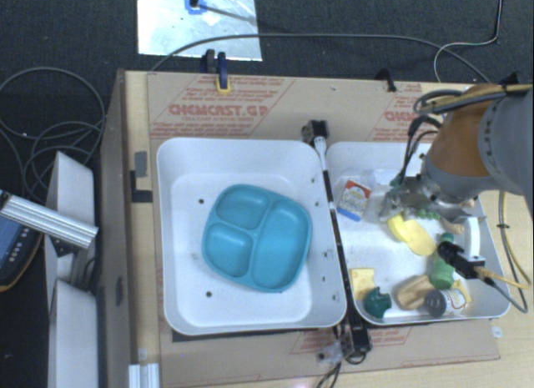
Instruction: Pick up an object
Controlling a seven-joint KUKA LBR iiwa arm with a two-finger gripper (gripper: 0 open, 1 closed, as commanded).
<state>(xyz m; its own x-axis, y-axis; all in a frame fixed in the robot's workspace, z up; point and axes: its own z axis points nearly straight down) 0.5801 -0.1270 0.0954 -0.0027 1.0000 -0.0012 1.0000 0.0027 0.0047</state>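
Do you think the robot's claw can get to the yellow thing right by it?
Probably yes. The claw hangs in the right bin, just beside the yellow thing, which lies on top with nothing covering it. The green toy sits off to one side, apart from it.

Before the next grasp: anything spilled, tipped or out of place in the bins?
Nothing stands out. The blue divided plate lies flat in the left bin. The small items, including the yellow one, lie loose inside the right bin, none over a rim.
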